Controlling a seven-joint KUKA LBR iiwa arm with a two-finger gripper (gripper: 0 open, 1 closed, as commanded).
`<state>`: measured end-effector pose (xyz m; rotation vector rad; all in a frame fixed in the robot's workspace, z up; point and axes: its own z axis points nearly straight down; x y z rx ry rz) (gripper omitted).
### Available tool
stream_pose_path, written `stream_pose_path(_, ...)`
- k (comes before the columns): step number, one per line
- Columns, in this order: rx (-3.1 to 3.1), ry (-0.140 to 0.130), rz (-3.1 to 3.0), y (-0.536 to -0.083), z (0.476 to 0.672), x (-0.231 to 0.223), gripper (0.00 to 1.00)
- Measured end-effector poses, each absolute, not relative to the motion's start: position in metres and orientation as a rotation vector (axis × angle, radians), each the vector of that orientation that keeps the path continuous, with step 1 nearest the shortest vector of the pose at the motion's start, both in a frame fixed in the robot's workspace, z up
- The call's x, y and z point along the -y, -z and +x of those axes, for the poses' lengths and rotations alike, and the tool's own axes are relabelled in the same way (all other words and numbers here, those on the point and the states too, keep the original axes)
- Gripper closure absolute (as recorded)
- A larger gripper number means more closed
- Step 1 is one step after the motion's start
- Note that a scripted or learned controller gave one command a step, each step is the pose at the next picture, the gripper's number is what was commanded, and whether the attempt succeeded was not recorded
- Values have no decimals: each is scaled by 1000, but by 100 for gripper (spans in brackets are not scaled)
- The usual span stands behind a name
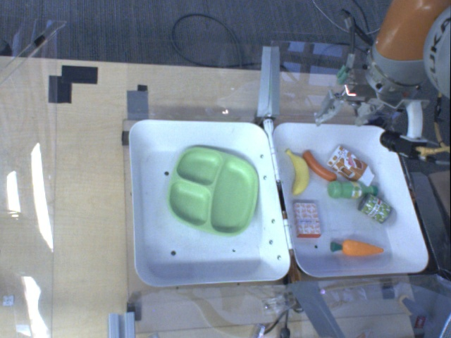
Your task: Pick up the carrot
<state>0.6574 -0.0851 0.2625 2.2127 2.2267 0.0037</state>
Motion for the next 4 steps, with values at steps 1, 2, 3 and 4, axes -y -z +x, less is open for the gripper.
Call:
stream_pose_path(1, -2610, -6, 1741, -186, 670, 38, 0)
stream_pose_path(2, -2848, -6, 1314, -187, 670, -24, 0)
stream_pose_path(3, -3093, -6, 516, -187, 663, -79, 0)
stream_pose_path(4, -3129, -7, 172, -141, 653, -146, 0)
